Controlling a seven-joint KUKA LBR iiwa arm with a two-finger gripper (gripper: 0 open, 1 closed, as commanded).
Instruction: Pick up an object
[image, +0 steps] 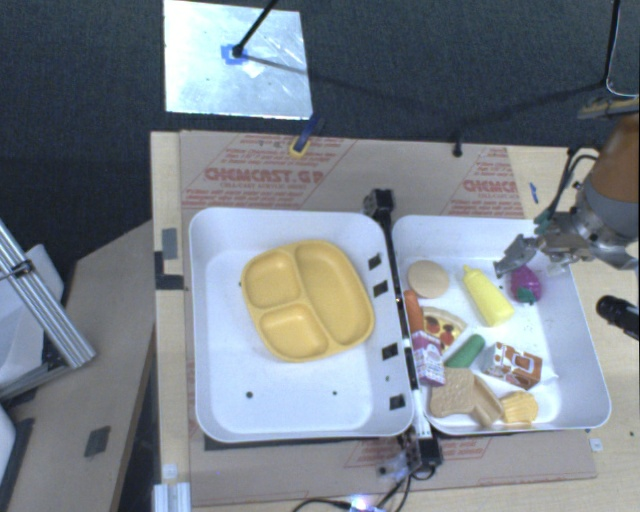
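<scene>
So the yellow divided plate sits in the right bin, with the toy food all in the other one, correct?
Not quite: the camera view shows the yellow divided plate in the left bin. The toy food, such as the yellow bottle and purple piece, is all in the other one, the right bin, as you said.

Dark carpet-like floor (80, 100), pale bench (120, 290).

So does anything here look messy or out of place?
Nothing spilled or broken. The toy food is jumbled in the right bin, some pieces overlapping near its front, while the yellow divided plate sits slightly askew in the left bin.
</scene>
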